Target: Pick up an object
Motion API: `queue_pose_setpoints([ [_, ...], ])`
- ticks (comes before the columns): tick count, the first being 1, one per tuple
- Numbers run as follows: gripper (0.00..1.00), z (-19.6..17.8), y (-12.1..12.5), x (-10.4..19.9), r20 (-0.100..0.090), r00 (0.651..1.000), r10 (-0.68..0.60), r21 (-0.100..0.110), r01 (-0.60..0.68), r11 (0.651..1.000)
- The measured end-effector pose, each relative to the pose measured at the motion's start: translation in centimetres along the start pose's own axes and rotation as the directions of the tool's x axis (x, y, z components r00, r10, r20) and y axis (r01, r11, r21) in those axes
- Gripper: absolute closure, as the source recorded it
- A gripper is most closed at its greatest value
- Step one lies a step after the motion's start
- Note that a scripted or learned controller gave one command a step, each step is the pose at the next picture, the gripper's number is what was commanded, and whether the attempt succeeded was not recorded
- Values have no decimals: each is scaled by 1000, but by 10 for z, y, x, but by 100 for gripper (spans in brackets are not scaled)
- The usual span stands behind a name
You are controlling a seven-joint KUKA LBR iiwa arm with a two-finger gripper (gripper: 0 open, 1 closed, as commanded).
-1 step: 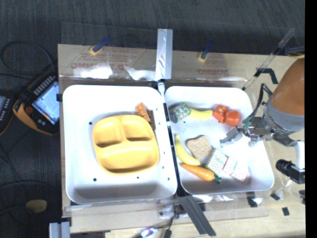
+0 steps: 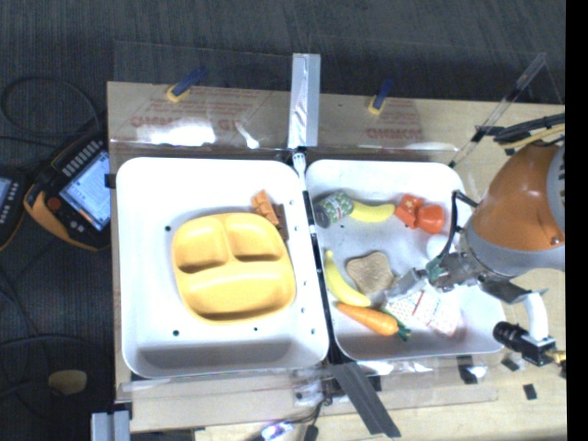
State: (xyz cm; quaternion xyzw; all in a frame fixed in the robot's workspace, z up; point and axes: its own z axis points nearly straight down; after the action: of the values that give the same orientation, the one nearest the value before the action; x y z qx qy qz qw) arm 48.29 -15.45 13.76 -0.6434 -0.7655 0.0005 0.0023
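My gripper (image 2: pixel 430 275) hangs low over the right side of the right bin (image 2: pixel 441 175), on the arm's orange wrist band (image 2: pixel 519 211). Just under and in front of it lies a white packet with red dots (image 2: pixel 432 311). To its left sit a slice of bread (image 2: pixel 369 270), a yellow banana (image 2: pixel 338 281) and a carrot (image 2: pixel 367 318). Along the bin's back wall are a green and white item (image 2: pixel 335 207), a second banana (image 2: pixel 373 212) and a red-orange toy (image 2: pixel 421 213).
The left bin (image 2: pixel 147 246) holds a yellow divided plate (image 2: pixel 234 265) and a small orange piece (image 2: pixel 266 207) by the dividing wall. A teach pendant (image 2: pixel 78 191) lies off the bench at left. A silver post (image 2: pixel 305 99) stands behind the bins.
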Motion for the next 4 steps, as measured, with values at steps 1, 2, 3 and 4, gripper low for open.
queue_pose_setpoints([
  [1, 0, 44, 16, 40, 5, 963, 268, -29, -268, 963],
  [2, 0, 48, 54, -15, 2, 953, 304, -17, -304, 952],
  [3, 0, 48, 8, 12, 11, 999, 43, -18, -43, 999],
  [4, 0, 6, 3, 14, 0, 999, -41, -2, 41, 999],
])
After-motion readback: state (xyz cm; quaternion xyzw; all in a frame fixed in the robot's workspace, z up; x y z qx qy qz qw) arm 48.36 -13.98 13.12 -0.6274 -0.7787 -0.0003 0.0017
